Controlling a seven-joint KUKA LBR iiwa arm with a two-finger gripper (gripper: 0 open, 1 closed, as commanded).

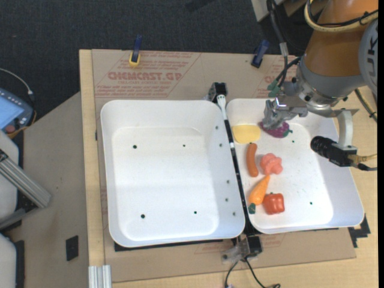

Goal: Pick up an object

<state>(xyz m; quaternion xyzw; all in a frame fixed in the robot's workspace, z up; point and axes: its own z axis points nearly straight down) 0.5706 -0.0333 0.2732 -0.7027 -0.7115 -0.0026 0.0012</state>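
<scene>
Camera view, single frame. Arm enters from the right, grey body with the orange band (pixel 342 14) high in the upper right corner. The pincer (pixel 276 120) is down in the right bin (pixel 345 212), at its far left area, directly over a purple object (pixel 279 130) (small, dark magenta, shape unclear because the pincer covers its upper part). The metal fingertips sit at the top of that object and appear to touch it; whether they are spread, pressed together, or pinching it cannot be told from this angle.

Contents of the right bin, all in its left half:
- yellow piece (pixel 246 133), flat and rounded, just left of the purple object, near the divider between the bins.
- orange-red sausage shape (pixel 252 159), lying lengthwise below the yellow piece.
- pink lumpy object (pixel 271 163), just right of the sausage shape.
- carrot (pixel 258 191), tilted, its thick end near the pink object.
- red pepper (pixel 274 203), beside the lower end of the carrot.

Left bin (pixel 120 179): white floor with a few dark dots. Both bins rest on a cardboard sheet (pixel 156 71) on the counter, blue clamps (pixel 137 51) at its far edge.
</scene>
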